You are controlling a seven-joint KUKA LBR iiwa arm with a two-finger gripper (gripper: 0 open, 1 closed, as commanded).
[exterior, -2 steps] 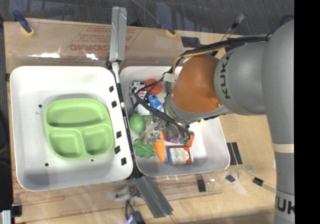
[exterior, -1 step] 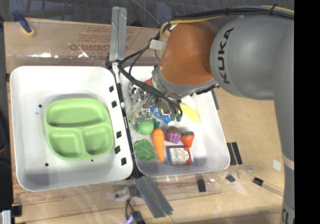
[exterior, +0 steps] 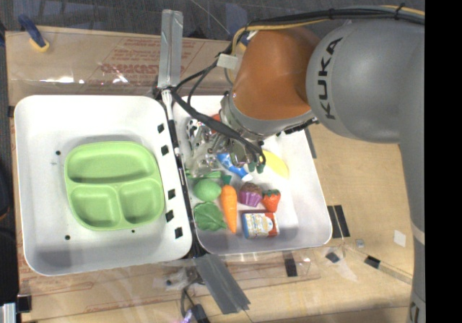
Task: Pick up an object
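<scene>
While the grey arm (exterior: 361,76) with its orange band reaches in from the right and covers the upper part of the right bin (exterior: 312,202), the gripper (exterior: 224,152) hangs low among the toys near that bin's left wall, and its metal parts blur into the clutter beneath, so whether it grips anything cannot be told. Just below it lie a light green round piece (exterior: 207,188), an orange carrot (exterior: 228,207), a dark green leafy piece (exterior: 209,217), a purple item (exterior: 250,195), a small red strawberry-like piece (exterior: 271,200) and a little printed carton (exterior: 258,225), all packed close together and partly touching. A yellow piece (exterior: 276,164) peeks from under the wrist, and a blue-and-white thing (exterior: 234,166) sits just beside the gripper, half hidden. Black cables (exterior: 191,94) loop from the wrist over the divider between the bins. Across the divider, the left bin (exterior: 36,170) holds a green compartment tray (exterior: 114,184), lying flat and well apart from the gripper.
</scene>
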